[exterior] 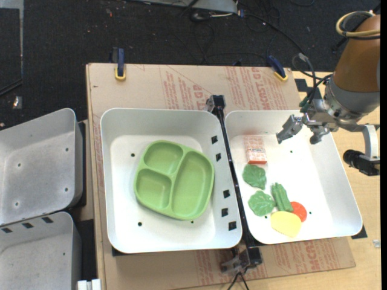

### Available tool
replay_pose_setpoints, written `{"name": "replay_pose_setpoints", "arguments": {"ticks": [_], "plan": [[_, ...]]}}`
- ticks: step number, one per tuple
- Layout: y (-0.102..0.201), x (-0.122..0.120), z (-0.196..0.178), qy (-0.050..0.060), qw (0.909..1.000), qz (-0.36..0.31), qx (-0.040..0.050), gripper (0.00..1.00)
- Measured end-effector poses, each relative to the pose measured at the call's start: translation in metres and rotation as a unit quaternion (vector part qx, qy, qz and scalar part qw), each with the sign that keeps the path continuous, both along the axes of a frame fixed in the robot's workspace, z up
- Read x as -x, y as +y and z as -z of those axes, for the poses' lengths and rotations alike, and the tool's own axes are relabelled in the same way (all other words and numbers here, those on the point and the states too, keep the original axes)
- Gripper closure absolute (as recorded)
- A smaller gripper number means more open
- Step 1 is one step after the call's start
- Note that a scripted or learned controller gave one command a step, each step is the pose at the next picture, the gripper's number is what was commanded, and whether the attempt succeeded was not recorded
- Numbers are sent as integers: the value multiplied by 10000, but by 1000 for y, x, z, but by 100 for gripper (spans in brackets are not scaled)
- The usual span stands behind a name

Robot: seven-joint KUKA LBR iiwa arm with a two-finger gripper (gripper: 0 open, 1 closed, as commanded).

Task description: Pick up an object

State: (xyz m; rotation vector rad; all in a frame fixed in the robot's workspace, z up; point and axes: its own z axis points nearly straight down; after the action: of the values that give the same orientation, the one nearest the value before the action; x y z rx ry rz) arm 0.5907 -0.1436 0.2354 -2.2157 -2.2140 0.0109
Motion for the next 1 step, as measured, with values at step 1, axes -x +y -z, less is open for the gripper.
{"name": "replay_pose_setpoints", "arguments": {"ticks": [1], "plan": [[0,-2,-6,-55,10000,-12,8,0]]}}
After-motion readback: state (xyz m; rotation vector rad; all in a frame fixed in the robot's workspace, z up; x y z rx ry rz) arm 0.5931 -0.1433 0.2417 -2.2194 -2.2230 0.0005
